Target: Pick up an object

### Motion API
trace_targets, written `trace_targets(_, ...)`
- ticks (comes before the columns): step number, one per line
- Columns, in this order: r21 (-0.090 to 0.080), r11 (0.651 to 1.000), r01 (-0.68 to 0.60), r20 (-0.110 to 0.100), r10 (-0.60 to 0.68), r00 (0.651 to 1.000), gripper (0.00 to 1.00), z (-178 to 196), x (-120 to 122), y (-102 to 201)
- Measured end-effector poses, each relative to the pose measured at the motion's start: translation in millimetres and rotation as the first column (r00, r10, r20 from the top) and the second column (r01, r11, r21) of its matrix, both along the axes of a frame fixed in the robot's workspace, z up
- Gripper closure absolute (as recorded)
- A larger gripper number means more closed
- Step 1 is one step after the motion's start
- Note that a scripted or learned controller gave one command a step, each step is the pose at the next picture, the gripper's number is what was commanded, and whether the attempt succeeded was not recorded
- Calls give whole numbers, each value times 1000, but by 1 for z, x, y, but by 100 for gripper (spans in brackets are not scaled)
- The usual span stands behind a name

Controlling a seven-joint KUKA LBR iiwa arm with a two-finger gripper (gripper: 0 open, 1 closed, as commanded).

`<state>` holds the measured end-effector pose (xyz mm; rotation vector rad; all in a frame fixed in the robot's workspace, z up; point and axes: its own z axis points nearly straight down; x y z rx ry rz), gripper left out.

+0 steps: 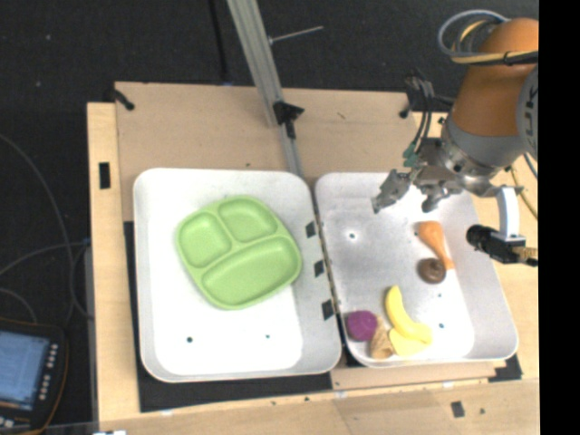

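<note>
Cluster at the near rim: a yellow banana (404, 318), a purple piece (362, 324) and a tan piece (381, 343) are lying at about five o'clock in the right bin (362, 216), touching one another and pressing toward the near wall; crowded like this, they are likely offering a poor opening for a grasp.

Mid-bin pair: a brown round piece (432, 271) is resting just beside the near tip of an orange carrot-like piece (434, 239), toward three o'clock of the bin; the two are sitting apart from the cluster, so they are looking like the easier candidates.

Left bin: a green divided plate (239, 251) is lying flat and slightly turned in the left bin (163, 333), well apart from the arm's reach at this moment.

Gripper: the gripper (410, 198) is hanging over the far part of the right bin, at about one o'clock, its two fingers standing apart with nothing between them, probably ready to descend on a target.

Task's thing: nothing is being held yet; the carrot-like piece is lying nearest the gripper, just toward its five o'clock.

Arm: the grey arm with its orange band (494, 80) is reaching in from three o'clock, wrist tilted over the bin's far right corner.

Pole: a metal pole (258, 57) is rising at twelve o'clock behind the bins.
</note>
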<state>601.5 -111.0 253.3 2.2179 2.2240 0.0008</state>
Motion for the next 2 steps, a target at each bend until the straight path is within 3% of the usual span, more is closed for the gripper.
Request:
trace_targets(1,0,1000,1,0,-1,1000,0,0,0,0)
trace_targets(2,-1,1000,4,-6,-4,1000,0,-63,3,-1)
